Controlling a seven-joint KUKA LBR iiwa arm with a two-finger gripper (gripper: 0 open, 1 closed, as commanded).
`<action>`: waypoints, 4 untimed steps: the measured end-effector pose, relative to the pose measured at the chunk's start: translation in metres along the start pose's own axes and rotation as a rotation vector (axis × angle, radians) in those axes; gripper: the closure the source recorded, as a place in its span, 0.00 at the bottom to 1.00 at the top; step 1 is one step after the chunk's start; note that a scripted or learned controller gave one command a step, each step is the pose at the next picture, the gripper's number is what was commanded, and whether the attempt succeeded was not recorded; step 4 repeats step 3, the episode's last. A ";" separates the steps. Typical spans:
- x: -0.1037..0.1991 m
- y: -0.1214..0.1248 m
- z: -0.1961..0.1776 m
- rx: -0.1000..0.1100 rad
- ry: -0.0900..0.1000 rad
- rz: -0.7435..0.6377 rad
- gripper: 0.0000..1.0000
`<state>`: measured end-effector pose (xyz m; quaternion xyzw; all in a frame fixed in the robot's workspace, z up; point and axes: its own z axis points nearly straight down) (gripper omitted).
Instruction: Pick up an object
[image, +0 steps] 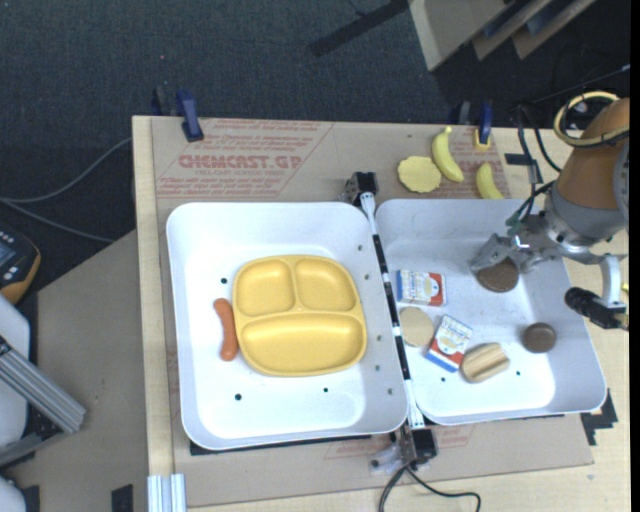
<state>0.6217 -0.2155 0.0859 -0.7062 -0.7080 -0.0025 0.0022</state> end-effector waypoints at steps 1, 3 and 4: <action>-0.001 0.001 -0.011 -0.003 -0.004 0.000 1.00; 0.179 -0.027 -0.105 -0.012 -0.003 -0.009 1.00; 0.179 -0.027 -0.105 -0.012 -0.003 -0.009 1.00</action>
